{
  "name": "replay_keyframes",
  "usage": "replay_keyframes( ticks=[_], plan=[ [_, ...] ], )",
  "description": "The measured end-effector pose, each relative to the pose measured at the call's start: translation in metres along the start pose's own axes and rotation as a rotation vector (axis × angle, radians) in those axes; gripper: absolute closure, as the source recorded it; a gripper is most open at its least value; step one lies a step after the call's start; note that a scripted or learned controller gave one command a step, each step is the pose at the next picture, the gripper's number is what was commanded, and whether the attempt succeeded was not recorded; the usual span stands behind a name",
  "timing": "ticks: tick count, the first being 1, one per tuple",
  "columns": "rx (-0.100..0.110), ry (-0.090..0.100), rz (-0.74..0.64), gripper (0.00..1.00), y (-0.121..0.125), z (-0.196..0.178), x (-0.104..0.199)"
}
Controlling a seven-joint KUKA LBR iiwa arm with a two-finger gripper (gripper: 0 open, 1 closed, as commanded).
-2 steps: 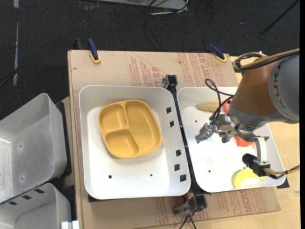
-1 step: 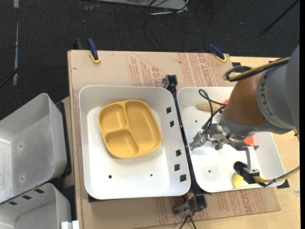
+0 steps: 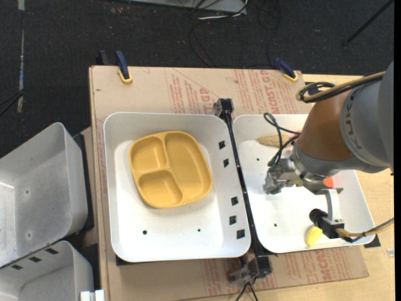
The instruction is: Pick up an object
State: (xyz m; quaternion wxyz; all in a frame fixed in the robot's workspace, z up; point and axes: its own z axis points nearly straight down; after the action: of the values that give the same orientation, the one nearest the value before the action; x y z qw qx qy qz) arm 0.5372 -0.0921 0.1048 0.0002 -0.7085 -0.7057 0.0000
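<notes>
Nearest me sat a small yellow lump (image 3: 312, 236), at six o'clock in the right bin (image 3: 294, 248), close to its near rim. From the one camera above the bench, the gripper (image 3: 274, 184) hung low at nine o'clock in that bin, over bare white floor and touching nothing I could make out. Whether it was apart or together I could not tell (the wrist hid too much). A tan, stick-like piece (image 3: 269, 141) lay at eleven o'clock, running under the arm (image 3: 338, 130), and an orange scrap (image 3: 330, 182) peeped out at three o'clock of the gripper. The left bin (image 3: 169, 231) held a yellow divided plate (image 3: 169, 168), flat, about its middle.

Any of these could serve. I judged the lump light and rounded, likely to roll, so best pinched across its middle from straight above. The plate looked stiff, smooth and wide: only its rim or a divider wall would offer a hold. The tan piece seemed light and rigid, to be taken across its narrow width.

By count: two bins, one plate with three wells, one lump, one tan piece, one orange scrap.
</notes>
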Motion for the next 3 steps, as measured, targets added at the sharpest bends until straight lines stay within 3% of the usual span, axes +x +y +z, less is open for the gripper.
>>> replay_keyframes(
  ticks=[3],
  plan=[
    [-0.004,-0.001,-0.008,1.00,0.000,-0.157,0.007]
  ],
)
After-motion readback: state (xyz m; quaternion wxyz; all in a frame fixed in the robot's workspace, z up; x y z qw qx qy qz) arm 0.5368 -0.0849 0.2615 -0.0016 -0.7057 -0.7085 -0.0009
